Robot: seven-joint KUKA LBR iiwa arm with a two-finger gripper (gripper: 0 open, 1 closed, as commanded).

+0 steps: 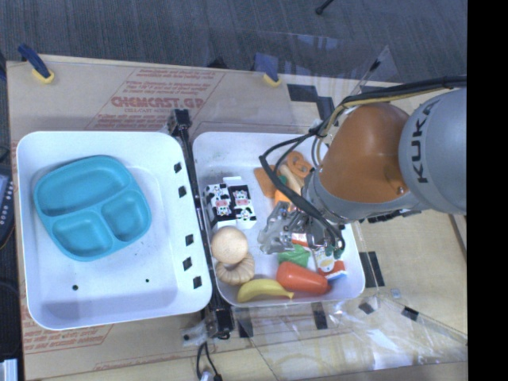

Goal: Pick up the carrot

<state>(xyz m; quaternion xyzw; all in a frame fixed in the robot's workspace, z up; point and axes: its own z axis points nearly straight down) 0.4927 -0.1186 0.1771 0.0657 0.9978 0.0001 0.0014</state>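
The carrot (303, 279) is an orange-red tapered piece with a green top (294, 256). It lies along the front wall of the right bin (238, 145). My gripper (300, 235) reaches down into this bin from the right. It hangs just above the carrot's green end, below the arm's orange band (361, 161). The wrist and cables hide the space under the gripper, so I cannot make out contact with the carrot.
The right bin also holds a yellow banana (262, 290), a tan mushroom (230, 252), a black-and-white carton (229, 200) and orange pieces (270, 182) at the back under the arm. A blue divided plate (90, 205) lies in the left bin (103, 292).
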